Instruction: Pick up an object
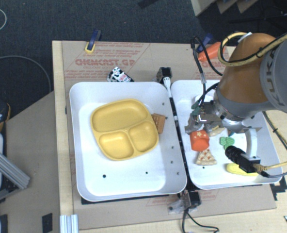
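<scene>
The arm's orange wrist is covering much of the right bin point(182, 144). The gripper point(199, 125) is hanging just above a red toy point(199, 140); whether it is spread or closed cannot be told. A pizza slice toy point(206, 158) is lying just below.

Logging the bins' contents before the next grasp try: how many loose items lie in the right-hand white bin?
4 visible: a red-orange toy tomato, a pizza-slice toy just below it, a small green piece to its right, and a yellow banana-like toy near the bottom. The arm may hide more.
</scene>
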Robot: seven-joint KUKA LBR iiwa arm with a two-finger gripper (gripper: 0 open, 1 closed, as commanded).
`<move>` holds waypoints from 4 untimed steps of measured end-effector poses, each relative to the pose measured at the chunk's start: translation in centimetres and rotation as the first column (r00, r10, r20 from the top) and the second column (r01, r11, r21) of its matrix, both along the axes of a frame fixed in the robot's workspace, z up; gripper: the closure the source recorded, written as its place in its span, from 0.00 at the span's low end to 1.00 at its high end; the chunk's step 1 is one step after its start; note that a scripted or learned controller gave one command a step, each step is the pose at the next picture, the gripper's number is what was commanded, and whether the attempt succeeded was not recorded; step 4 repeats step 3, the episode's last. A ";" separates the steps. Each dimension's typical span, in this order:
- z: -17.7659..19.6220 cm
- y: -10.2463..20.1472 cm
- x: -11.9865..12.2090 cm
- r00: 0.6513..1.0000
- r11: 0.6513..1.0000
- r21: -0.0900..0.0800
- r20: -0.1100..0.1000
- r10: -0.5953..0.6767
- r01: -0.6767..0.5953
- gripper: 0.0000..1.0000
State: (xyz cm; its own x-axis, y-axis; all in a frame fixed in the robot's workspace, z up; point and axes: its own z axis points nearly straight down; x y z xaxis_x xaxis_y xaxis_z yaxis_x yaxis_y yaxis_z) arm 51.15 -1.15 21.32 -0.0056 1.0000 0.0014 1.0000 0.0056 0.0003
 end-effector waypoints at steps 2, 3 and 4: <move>0.1 9.6 -1.8 1.000 1.000 0.000 -0.005 -0.001 0.001 1.00; 1.7 8.7 -0.6 1.000 1.000 -0.001 0.002 -0.005 0.005 1.00; 1.7 8.7 -0.6 1.000 1.000 -0.001 0.002 -0.005 0.005 1.00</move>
